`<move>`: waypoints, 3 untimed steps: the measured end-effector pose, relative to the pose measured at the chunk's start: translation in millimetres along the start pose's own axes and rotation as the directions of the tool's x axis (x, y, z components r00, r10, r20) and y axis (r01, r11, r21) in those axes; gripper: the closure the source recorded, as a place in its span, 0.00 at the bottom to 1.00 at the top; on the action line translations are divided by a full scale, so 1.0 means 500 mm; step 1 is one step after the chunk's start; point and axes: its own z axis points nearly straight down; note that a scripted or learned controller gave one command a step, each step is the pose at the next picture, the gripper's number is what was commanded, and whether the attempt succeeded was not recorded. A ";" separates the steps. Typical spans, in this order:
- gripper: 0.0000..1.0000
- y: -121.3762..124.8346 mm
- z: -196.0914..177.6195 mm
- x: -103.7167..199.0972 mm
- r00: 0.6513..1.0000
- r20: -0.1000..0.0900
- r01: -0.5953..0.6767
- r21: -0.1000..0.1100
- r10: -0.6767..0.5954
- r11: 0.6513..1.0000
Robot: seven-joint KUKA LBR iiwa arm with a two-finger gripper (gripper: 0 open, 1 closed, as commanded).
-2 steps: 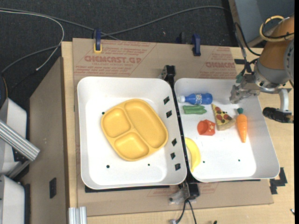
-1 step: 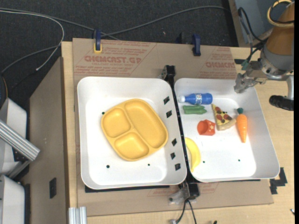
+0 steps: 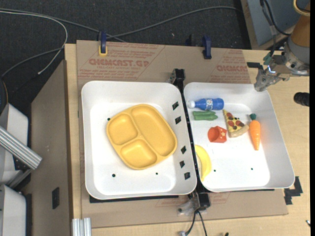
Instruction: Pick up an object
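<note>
Poised above the far right corner of the right bin [image 3: 275,176], the end effector [image 3: 262,82] hangs at the tip of the arm; whether it is apart or together cannot be told at this size, and nothing shows in its grip. Taking the right bin as the landmark, and working from its near edge outward: a yellow banana-like piece [image 3: 203,161] lies against its near left wall, half tucked under the divider. Toward the middle sit a red toy pepper [image 3: 217,134], a pizza slice [image 3: 235,124] just beside it, and an orange carrot [image 3: 254,133] to the right of the slice. Farther back lie a green pod [image 3: 204,115] and, beyond it, a blue-and-white bottle [image 3: 207,103] on its side. The left bin [image 3: 93,132], beside it on the bench [image 3: 147,58], holds a yellow divided plate [image 3: 141,135]. Any of the small items could serve as the pick, probably the carrot or bottle, being nearest the arm. The risk is that the pepper, slice and carrot crowd together, so a descent could nudge a neighbour, and the round bottle may roll away.
</note>
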 end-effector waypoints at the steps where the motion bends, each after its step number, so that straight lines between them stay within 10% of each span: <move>1: 1.00 0.003 -0.099 0.000 1.000 0.000 0.001 -0.001 -0.001 1.000; 3: 1.00 -0.059 -0.073 0.191 1.000 -0.003 0.003 0.009 -0.002 1.000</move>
